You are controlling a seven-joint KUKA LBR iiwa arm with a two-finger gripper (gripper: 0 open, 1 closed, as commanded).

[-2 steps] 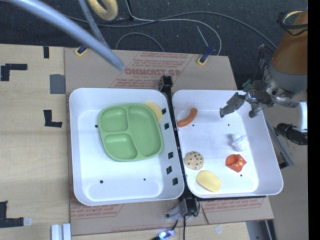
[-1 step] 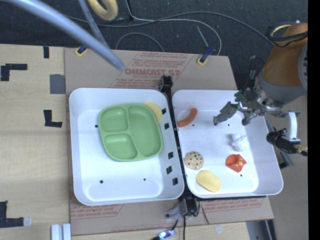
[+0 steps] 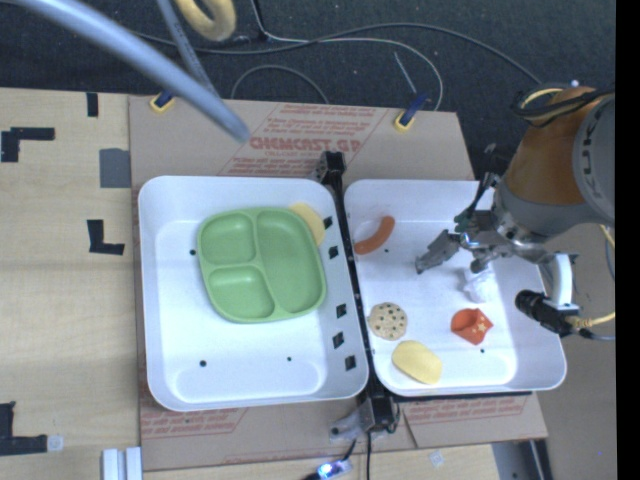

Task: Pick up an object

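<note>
My gripper (image 3: pixel 457 259) hovers over the right bin (image 3: pixel 540 373), in its upper right part, with its fingers spread open and nothing between them. A small white object (image 3: pixel 480 287) lies just below the right finger. A red object (image 3: pixel 471 324) sits a little further toward the front. An orange sausage (image 3: pixel 375 235) lies to the gripper's left near the divider. A speckled cookie (image 3: pixel 387 319) and a yellow lump (image 3: pixel 417 361) rest near the bin's front left.
The left bin (image 3: pixel 165 348) holds a green divided plate (image 3: pixel 262 264) with a pale yellow item (image 3: pixel 312 220) at its far right corner. Black clips run along the divider (image 3: pixel 345 298) between the bins. Cables cross the dark floor behind the bench.
</note>
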